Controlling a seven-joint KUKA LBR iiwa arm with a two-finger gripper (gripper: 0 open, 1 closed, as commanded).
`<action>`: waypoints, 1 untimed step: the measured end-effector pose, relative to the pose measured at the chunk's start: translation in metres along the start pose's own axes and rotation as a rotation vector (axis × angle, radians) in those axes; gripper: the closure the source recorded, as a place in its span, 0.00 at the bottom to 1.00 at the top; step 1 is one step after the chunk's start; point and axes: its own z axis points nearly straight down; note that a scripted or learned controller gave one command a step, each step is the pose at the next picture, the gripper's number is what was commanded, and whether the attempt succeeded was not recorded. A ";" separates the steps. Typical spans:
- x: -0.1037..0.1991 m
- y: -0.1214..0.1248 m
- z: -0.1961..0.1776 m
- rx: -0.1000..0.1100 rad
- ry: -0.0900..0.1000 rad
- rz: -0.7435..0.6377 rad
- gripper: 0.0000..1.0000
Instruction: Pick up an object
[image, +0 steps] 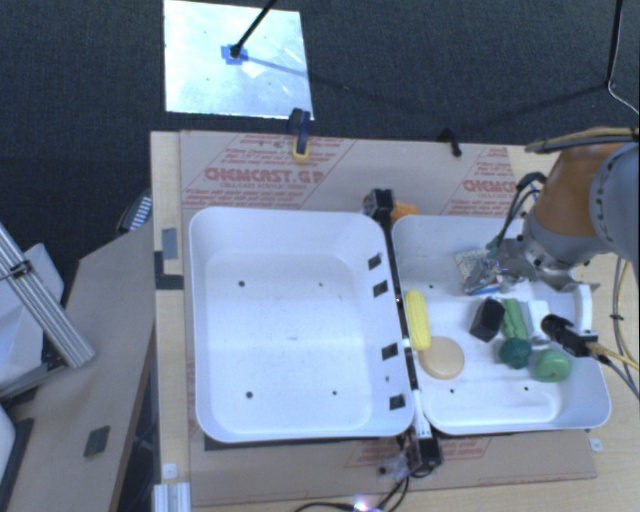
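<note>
Grey arm (612, 205), orange band, black cables

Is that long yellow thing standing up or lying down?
Lying down: the yellow object rests flat on the right bin floor along its left wall.

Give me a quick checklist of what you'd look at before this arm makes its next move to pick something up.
1. Objects within reach in the right white bin: ok; all lie there.
2. Gripper over a target: ok; above the crinkly silvery packet.
3. Packet held between the fingers: cannot tell.
4. Neighbours clear of the packet: ok; black block and green ridged bar lie apart.
5. Yellow corn cob and tan round disc: ok; by the divider, away from the arm.
</note>
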 end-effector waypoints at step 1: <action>0.065 0.056 -0.059 -0.007 0.001 -0.010 1.00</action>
